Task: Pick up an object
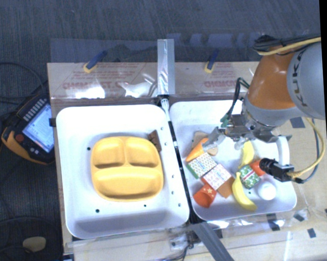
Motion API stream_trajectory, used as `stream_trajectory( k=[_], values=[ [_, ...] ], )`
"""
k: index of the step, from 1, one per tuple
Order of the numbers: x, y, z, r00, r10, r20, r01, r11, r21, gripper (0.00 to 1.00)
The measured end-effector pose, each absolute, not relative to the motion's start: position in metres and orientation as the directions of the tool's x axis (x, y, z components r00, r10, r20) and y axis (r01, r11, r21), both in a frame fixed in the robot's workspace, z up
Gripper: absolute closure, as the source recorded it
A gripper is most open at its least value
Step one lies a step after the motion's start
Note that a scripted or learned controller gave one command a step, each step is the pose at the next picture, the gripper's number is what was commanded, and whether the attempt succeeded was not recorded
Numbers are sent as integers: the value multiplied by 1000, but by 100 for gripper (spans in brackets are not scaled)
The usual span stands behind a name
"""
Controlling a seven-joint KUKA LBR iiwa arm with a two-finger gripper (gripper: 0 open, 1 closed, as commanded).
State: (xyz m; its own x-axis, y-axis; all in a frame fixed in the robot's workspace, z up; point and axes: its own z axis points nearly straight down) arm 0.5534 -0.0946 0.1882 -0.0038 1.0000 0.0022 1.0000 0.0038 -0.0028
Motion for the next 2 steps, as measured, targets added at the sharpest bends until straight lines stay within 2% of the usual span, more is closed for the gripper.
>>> stream_trajectory(
  k=[1,2],
  values=[
    [601,-99,97,-397,918,-5,918,397,11,0],
    [603,-99,107,-396,918,-6,918,396,17,100]
  ],
)
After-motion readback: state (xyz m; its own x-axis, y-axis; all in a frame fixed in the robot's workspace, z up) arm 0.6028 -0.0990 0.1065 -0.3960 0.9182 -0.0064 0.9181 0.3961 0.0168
